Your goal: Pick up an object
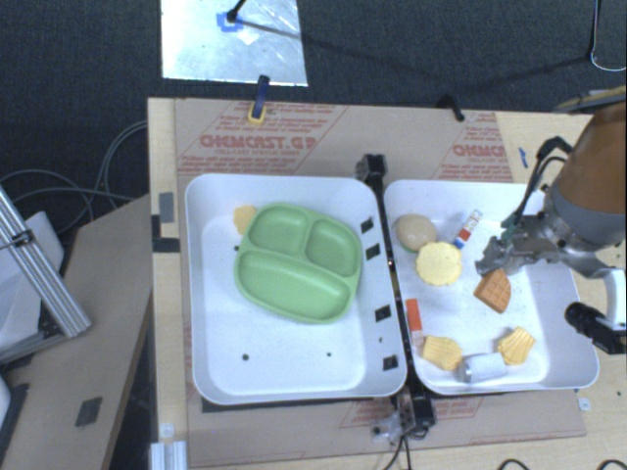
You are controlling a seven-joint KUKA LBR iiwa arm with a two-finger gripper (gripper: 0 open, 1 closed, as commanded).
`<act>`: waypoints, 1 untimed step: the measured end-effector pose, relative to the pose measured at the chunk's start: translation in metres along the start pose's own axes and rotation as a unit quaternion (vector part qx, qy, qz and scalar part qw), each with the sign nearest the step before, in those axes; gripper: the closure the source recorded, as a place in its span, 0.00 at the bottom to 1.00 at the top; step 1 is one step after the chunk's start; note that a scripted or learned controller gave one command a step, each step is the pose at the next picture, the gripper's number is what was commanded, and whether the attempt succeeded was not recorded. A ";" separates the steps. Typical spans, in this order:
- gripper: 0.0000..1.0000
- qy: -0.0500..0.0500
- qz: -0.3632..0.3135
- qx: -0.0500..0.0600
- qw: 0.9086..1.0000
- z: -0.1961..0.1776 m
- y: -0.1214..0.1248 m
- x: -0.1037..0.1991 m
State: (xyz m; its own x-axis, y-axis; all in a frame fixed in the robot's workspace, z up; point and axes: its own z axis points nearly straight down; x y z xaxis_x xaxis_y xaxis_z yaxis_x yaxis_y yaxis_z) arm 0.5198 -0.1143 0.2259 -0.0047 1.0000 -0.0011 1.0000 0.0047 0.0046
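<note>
— Bins first: what sits where?

— Two shallow white bins lie side by side on the bench. The left bin [211, 360] holds a green divided tray [297, 260], with a small yellow piece [244, 218] peeking out at the tray's upper left edge. The right bin [563, 360] holds the loose things: a beige rounded lump [414, 230] near its upper left, a round yellow disc [439, 263] just below that, a small tube with a red and blue end [469, 227] to the right of the lump, a brown waffle-like wedge [494, 290] near the middle, a thin red stick [412, 314] along the left wall, and, by the front wall, a yellow crinkled piece [441, 352], a pale cylinder [482, 366] and another yellow piece [516, 345].

— And the arm?

— It reaches in from the right, grey with an orange band, over the right bin. The gripper [495, 260] sits just above the waffle-like wedge, between that wedge and the yellow disc.

— Does it have hold of anything?

— That cannot be told. The gripper's dark metal is seen from above and blurs together, so how wide it stands is unclear, and nothing is plainly seen clamped in it. The wedge lies on the bin floor, right beside the tip.
</note>
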 end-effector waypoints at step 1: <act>1.00 0.001 -0.002 0.000 1.000 0.010 0.049 0.029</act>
State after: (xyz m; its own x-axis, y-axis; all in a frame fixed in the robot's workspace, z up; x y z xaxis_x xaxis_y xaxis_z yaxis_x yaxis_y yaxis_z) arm 0.5689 -0.0854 0.2164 -0.0081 1.0000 0.0001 1.0000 0.0081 0.0048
